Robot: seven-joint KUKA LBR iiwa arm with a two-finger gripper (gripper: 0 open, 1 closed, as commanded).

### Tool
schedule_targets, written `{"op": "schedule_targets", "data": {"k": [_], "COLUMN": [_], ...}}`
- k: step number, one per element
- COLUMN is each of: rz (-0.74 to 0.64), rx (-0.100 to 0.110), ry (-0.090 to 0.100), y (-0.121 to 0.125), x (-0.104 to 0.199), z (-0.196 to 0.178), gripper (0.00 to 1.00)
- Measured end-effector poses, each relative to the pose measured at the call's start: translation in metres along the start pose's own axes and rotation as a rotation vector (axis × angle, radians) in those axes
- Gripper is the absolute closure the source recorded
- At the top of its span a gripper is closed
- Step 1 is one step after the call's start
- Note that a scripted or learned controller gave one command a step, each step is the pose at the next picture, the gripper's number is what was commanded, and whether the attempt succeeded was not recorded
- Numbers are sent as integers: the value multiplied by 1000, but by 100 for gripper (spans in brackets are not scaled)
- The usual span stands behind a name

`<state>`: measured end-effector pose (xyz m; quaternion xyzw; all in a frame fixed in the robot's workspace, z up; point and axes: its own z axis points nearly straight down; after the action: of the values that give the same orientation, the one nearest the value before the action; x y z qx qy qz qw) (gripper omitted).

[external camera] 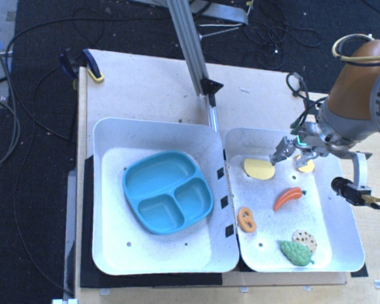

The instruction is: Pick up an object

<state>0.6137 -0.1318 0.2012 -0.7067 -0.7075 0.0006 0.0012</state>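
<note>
Two shallow white bins with rounded corners sit side by side on the pale bench (150, 79). The left bin (109, 174) has smooth, glossy plastic walls and holds a sky-blue divided plate (168, 191), a rounded-rectangle shape with three compartments, lying flat near the bin's middle. The right bin (340, 238) holds several small toy foods. A flat, pale yellow oval piece (259, 169) lies near its far side. A second small yellow piece (305, 166) lies just beside the arm's wrist, partly hidden. A slim orange-red chilli-shaped toy (288, 198) lies tilted near the bin's middle. An orange pretzel-like twist (246, 219) sits close to the left wall. At the near side, a round speckled cookie (305, 240) touches a bumpy green leafy piece (296, 253).

The grey arm with its rounded orange band reaches in from the right. Its end effector (283, 151) hovers over the far part of the right bin, just above and right of the yellow oval piece; whether its fingers are apart or together cannot be told, and nothing is visibly held.
</note>
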Motion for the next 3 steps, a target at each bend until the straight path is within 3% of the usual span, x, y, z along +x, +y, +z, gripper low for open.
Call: {"op": "schedule_targets", "data": {"k": [1,3], "rz": [0,-2], "rx": [-2,2], "ry": [0,0], "y": [1,0], "x": [0,13], "z": [-1,91], "gripper": [0,0]}}
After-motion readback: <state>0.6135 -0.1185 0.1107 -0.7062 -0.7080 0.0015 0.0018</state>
